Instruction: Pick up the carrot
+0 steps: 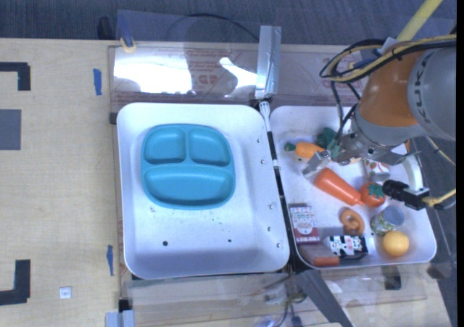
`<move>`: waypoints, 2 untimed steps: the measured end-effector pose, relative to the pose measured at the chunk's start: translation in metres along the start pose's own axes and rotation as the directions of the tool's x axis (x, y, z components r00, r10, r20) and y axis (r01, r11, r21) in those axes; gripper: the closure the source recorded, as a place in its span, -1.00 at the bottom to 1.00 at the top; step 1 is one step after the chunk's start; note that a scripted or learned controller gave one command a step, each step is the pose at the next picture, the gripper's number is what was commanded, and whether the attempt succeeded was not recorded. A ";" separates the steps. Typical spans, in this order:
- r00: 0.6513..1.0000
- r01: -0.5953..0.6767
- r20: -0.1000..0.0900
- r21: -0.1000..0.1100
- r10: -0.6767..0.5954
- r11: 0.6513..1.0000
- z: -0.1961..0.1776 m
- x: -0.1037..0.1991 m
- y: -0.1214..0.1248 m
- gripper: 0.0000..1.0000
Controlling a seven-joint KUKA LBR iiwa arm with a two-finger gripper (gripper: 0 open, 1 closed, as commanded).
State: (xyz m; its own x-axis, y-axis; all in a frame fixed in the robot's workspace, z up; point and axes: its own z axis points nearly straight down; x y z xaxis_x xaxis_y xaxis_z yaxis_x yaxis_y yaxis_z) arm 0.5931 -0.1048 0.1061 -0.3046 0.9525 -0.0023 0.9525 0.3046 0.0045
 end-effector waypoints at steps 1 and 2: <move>0.969 0.247 0.001 -0.001 -0.247 0.969 0.020 -0.013 0.056 -1.00; 0.969 0.247 0.004 -0.005 -0.247 0.969 0.007 -0.013 0.057 1.00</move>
State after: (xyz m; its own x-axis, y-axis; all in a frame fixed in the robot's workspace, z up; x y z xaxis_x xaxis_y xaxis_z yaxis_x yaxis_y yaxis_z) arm 0.6518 -0.0996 0.0997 -0.5307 0.8475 -0.0077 0.8475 0.5308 0.0085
